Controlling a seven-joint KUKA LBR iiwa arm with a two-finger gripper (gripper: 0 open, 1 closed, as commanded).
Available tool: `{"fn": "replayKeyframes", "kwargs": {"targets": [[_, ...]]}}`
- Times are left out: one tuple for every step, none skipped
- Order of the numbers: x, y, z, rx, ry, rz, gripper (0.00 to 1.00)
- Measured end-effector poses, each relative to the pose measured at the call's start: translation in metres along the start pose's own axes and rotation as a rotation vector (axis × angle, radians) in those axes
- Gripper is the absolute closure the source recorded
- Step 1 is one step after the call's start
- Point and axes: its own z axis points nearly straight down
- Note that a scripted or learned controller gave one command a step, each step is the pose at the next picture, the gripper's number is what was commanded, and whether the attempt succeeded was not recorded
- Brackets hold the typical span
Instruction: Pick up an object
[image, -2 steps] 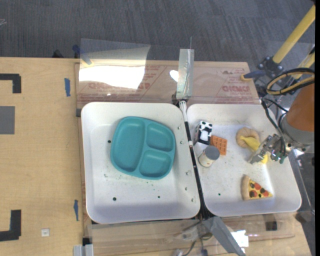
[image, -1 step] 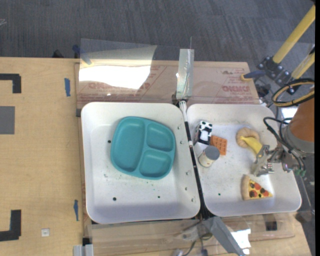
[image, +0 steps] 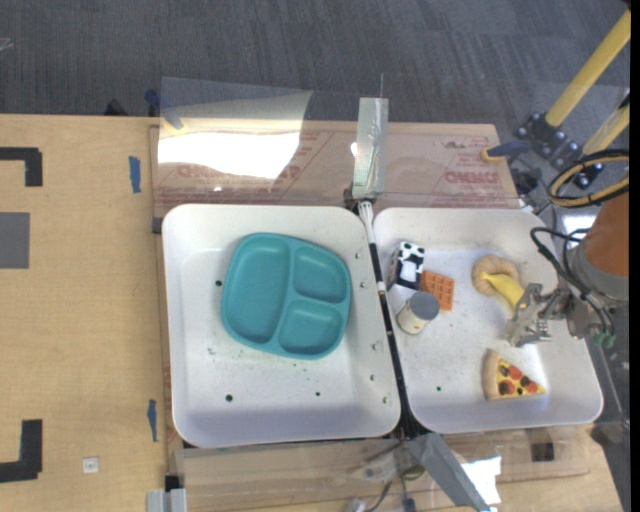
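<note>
White plastic makes up both shallow bins on the counter (image: 80, 300). The left bin (image: 190, 400) holds a teal divided plate (image: 285, 295) with three compartments, lying flat near the bin's middle. The right bin (image: 450, 400) holds several small toys: a black-and-white block (image: 408, 264) near the divider, an orange waffle-like square (image: 438, 288) just beside it, a small cylinder with a grey top (image: 417, 312) touching the waffle's lower edge, a toy banana (image: 505, 288) lying over a tan ring-shaped piece (image: 492, 270), and a toy pizza slice (image: 511, 379) toward the near right corner.

The grey arm (image: 610, 250) reaches in from the right, and its claw (image: 527, 325) hangs low over the right bin. It sits just beside the banana's lower end and above the pizza slice, between the two, with the cylinder and waffle well apart to its left. Whether the claw is released or clenched cannot be told from this angle; nothing is visibly caught in it.
</note>
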Motion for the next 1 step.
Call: {"fn": "replayKeyframes", "kwargs": {"targets": [[0.0319, -0.0035, 0.0112, -0.001, 0.007, -0.162, 1.00]]}}
